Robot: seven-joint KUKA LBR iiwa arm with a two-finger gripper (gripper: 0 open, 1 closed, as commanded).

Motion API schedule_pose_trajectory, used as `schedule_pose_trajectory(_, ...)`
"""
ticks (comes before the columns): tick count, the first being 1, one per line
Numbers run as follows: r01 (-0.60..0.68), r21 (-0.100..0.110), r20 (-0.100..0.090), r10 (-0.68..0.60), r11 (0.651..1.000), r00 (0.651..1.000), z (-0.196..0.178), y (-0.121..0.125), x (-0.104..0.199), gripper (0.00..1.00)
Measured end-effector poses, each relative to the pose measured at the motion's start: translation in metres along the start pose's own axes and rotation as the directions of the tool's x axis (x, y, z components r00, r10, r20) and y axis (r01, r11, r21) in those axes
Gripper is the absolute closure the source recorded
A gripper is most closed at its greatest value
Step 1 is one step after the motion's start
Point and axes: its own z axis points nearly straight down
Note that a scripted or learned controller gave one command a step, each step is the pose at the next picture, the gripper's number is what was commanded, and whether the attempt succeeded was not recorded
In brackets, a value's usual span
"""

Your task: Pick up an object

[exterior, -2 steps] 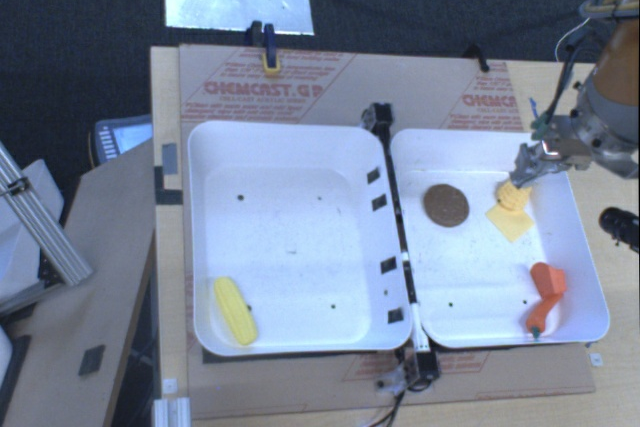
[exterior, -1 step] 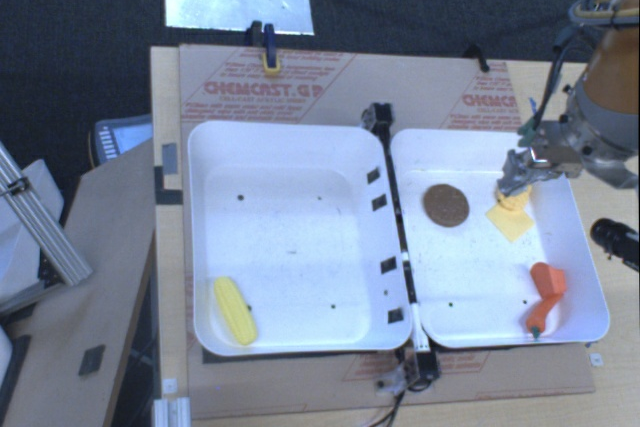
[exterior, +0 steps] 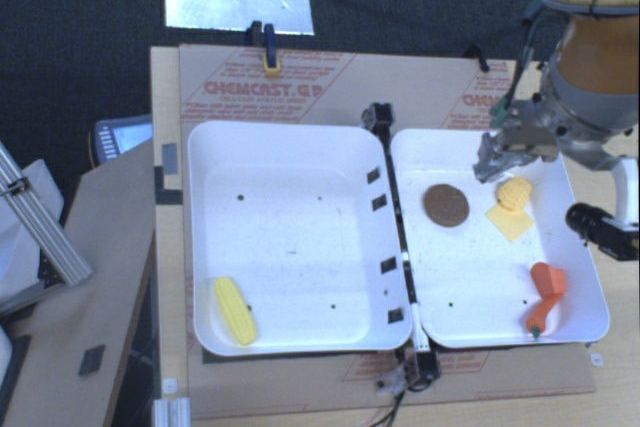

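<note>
1. Grey metal gripper (exterior: 500,158), over the upper right part of the right bin (exterior: 580,325); whether it is open or closed cannot be told. It sits just above a small yellow bumpy piece (exterior: 515,192).
2. Pale yellow flat square slice (exterior: 511,220), touching the bumpy piece's lower edge.
3. Brown round flat patty (exterior: 446,205), left of these.
4. Orange carrot (exterior: 544,295), lower right corner.
5. Yellow corn cob (exterior: 235,310), ridged, in the left bin (exterior: 290,145), lower left corner.
6. Both bins: smooth white plastic on the desk (exterior: 300,85).
</note>
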Motion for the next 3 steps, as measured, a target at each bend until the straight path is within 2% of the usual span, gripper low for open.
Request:
schedule_pose_trajectory(1, 0.001, 0.0, -0.001, -0.001, 1.0, 1.0, -0.031, 0.007, 0.059, 1.0)
schedule_pose_trajectory(2, -0.001, 0.002, -0.001, 0.001, 1.0, 1.0, -0.036, 0.025, 0.112, 1.0)
schedule_pose_trajectory(3, -0.001, 0.001, 0.0, 0.001, 1.0, 1.0, -0.046, 0.025, 0.109, 1.0)
